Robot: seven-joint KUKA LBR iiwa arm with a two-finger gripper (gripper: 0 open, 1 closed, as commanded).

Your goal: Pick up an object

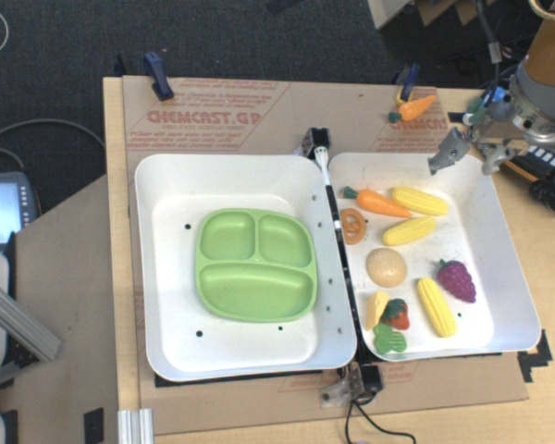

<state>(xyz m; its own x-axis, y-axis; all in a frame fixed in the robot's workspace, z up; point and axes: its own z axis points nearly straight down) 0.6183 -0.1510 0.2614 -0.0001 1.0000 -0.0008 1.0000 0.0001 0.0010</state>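
Broccoli point(388, 340) and a tomato point(397, 314) sit at the near edge of the right bin point(509, 248), with a small yellow wedge point(378, 305) touching the tomato. Taking the round tan potato point(386, 266) at that bin's middle as the marker: 1 corn cob point(436, 306) lies nearer and to its right, 2 more cobs point(419, 201) point(410, 230) lie just beyond it, so 3 cobs in all; 1 carrot point(381, 203) lies beyond it, 1 pretzel point(352, 225) to its left by the bin wall, 1 bunch of grapes point(456, 280) to its right. A 2nd carrot point(413, 109) rests on the cardboard well beyond the potato, outside the bins. Well to the potato's left, the other bin point(157, 248) holds 1 green divided plate point(255, 265). The gripper point(469, 148) hangs over the far right corner of the right bin, well beyond the potato; its fingers look spread apart with nothing between them. I judge this the approach step, no object yet chosen or touched. Next it must travel over 1 item, likely the nearest far cob, line up across it, and descend.
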